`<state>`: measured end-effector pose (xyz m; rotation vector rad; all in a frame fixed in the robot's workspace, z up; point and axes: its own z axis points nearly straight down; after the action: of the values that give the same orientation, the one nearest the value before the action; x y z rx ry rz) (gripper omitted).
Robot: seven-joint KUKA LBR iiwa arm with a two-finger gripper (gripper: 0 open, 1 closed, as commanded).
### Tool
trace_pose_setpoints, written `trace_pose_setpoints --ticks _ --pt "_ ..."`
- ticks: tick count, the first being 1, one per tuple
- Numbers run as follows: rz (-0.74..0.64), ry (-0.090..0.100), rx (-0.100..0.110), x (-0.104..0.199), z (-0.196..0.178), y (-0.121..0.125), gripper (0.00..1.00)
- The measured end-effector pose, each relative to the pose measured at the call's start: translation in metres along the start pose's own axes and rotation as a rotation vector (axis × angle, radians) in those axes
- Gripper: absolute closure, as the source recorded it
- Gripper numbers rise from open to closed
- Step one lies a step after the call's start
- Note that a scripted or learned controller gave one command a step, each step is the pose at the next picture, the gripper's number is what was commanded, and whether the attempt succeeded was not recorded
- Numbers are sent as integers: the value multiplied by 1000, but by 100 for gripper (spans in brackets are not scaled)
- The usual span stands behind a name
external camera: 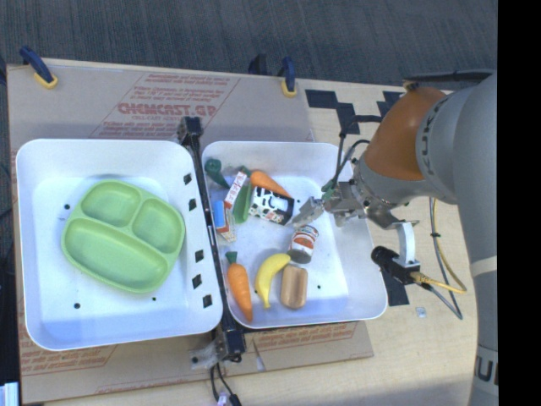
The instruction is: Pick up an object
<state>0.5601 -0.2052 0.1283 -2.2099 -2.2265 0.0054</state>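
Note:
My gripper (307,211) hangs over the right bin (362,288), reaching in from the right. It sits just right of a black-and-white carton (270,205) and just above a small jar (303,243) with a brown and red label. Nothing shows held in it. An orange carrot (271,183) lies behind the carton, and a green cucumber (242,203) lies to the carton's left. Nearer the front are a yellow banana (270,277), a brown bun (294,287) and a second carrot (239,288).
A blue and orange box (221,215) and a dark green piece (215,172) lie by the right bin's left wall. The left bin (38,311) holds a green divided plate (125,233). Cardboard (169,100) lies under both bins.

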Motion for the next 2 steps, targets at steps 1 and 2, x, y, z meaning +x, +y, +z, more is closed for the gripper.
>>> trace_pose_setpoints --ticks 1,2 --pt "2 -2 -7 -6 -123 14 0" --pt "4 -2 -6 13 -164 -84 0"
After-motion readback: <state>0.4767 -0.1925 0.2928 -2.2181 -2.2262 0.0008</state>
